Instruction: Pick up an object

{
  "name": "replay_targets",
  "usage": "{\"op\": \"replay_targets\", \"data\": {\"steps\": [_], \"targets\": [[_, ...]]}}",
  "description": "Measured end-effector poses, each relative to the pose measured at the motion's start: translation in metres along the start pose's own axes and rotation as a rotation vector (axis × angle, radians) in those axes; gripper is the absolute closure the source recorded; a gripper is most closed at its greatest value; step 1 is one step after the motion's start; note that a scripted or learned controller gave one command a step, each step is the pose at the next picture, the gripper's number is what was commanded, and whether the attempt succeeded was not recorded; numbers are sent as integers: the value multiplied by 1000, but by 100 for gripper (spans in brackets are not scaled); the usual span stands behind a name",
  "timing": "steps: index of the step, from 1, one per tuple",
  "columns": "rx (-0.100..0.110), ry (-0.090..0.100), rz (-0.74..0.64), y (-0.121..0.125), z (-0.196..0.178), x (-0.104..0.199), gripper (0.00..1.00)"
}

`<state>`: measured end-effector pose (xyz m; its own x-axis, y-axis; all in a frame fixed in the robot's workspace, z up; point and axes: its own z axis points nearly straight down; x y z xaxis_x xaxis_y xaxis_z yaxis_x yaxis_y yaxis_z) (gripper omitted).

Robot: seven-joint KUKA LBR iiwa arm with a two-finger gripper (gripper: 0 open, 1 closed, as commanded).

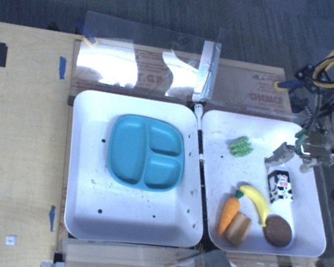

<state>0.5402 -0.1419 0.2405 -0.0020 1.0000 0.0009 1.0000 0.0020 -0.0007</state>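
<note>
Just above the cow toy [280, 187], the gripper [289, 152] hovers, apparently spread and empty, positioned for descent.

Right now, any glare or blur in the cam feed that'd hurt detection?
Camera view: strong glare on the clear plastic sheet behind the bins, washing out its surface; the gripper is soft and slightly blurred over the right bin; the banana and the teal tray are evenly lit and sharp.

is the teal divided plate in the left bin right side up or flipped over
Right side up. The teal divided plastic plate lies flat in the left white bin, its three recessed compartments and raised dividers facing the camera.
</note>
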Motion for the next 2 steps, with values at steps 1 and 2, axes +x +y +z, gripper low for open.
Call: {"op": "replay_targets", "data": {"steps": [1,2], "targets": [[8,0,176,-8,105,-50,0],[-9,-4,27,11,151,-46,0]]}}
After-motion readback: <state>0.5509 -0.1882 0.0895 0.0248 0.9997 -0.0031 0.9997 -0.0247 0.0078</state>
